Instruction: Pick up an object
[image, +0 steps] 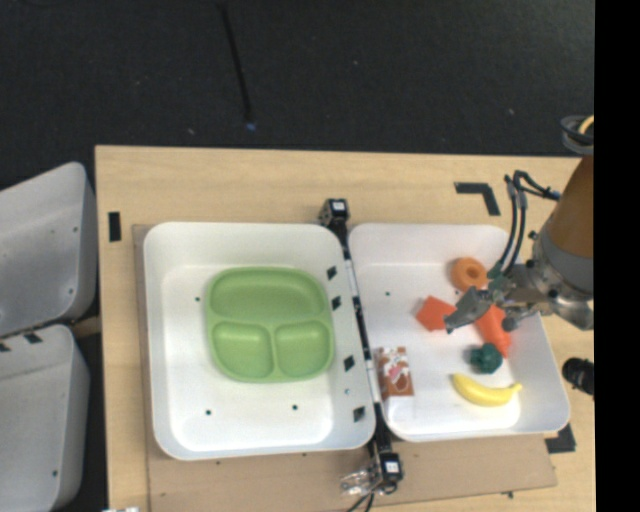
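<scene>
Orange block (434, 313): one, a small angular piece, lies on the floor of the right bin (400, 250), touching or just beside the gripper's lower tip; judged light and stiff, best taken across two opposite flat faces.
Gripper (478, 306): dark, low over the right bin, between the orange block and a red-orange piece (494, 327); whether the fingers are open or closed cannot be told, and nothing is plainly seen between them.
Orange ring (467, 272): one, doughnut-like, just above the gripper; judged light, rounded, apt to roll out of a pinch unless taken across its rim.
Red-orange piece: one, partly under the gripper, shape unclear.
Dark green lump (486, 358): one, small and knobbly, just below the gripper; judged light, possibly soft.
Banana (484, 391): one, yellow, toy-like, near the front wall of the right bin; judged smooth and curved, best held across its middle.
Packet (396, 371): one, flat, brown and white, by the right bin's left wall; judged thin and hard to lift from above.
Green tray (269, 322): one, three compartments, in the left bin (180, 420).
Bins: two, white, side by side on the bench (220, 185).
Arm (574, 215): one, reaches in from the right.
</scene>
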